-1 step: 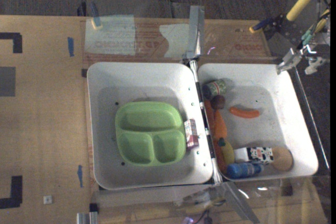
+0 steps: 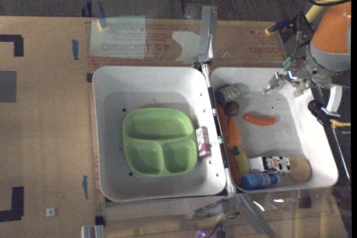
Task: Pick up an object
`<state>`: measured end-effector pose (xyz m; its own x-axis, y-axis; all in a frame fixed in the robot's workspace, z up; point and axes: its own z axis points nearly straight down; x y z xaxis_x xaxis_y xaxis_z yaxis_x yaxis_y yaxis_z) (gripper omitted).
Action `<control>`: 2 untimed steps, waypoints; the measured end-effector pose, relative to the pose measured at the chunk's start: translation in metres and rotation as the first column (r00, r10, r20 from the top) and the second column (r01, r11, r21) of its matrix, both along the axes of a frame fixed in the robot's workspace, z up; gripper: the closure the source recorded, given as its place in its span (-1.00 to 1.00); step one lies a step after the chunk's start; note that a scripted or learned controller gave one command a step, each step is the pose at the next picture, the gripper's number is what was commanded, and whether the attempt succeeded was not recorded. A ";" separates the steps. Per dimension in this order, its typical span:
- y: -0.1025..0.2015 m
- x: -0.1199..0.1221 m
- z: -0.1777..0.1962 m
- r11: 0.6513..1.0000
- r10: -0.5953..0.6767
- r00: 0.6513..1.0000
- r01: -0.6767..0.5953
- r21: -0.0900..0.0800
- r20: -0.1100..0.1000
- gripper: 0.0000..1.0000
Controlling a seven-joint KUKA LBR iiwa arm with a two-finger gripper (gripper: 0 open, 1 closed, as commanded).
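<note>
Approach step, nothing grasped: gripper sits at upper right of the right bin, finger state can't tell, w/ hot dog lying just below-left on bin floor, so next move needs descent + alignment over it.

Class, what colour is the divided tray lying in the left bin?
Light green, seen clearly in the camera view: the divided tray lies in the left bin.

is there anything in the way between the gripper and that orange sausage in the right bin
Nothing visible. The gripper sits over the right white bin's far corner, and bare bin floor lies between it and the orange sausage-shaped toy. The green can lies off to the side.
</note>
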<state>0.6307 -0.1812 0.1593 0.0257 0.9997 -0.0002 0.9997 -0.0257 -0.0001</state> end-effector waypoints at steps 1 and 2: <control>0.056 -0.014 -0.046 0.905 0.425 0.905 -0.425 0.001 0.001 -1.00; -0.016 -0.049 -0.073 0.911 0.412 0.911 -0.412 -0.001 0.002 -1.00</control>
<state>0.5820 -0.1976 0.0860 -0.3884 0.9215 -0.0010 0.9215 0.3884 0.0022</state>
